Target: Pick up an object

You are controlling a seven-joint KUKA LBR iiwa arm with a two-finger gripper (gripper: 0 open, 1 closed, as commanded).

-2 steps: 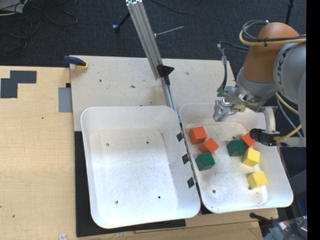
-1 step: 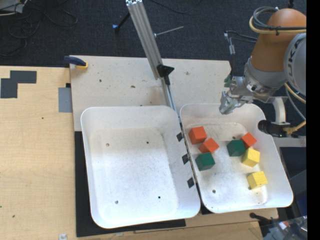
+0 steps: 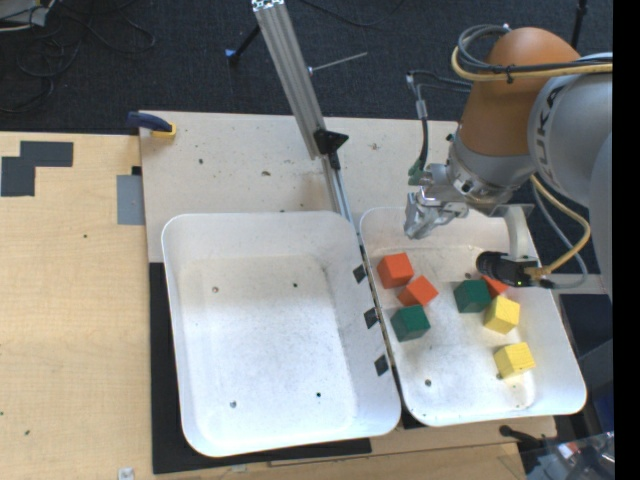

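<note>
Only a sliver of an orange-red block (image 3: 495,286) shows, between a dark green block (image 3: 471,296) and a yellow block (image 3: 502,314); you can't make out its shape. Your gripper (image 3: 425,220) hangs over the back of the right bin (image 3: 560,398), and its opening cannot be told. An orange block (image 3: 396,268) lies nearest it. A slanted metal rail (image 3: 300,78) crosses the counter (image 3: 230,168) behind.

Small orange piece (image 3: 497,286) between green block (image 3: 470,296) and yellow block (image 3: 502,314), mostly hidden; arm (image 3: 575,138) cut off right.
</note>
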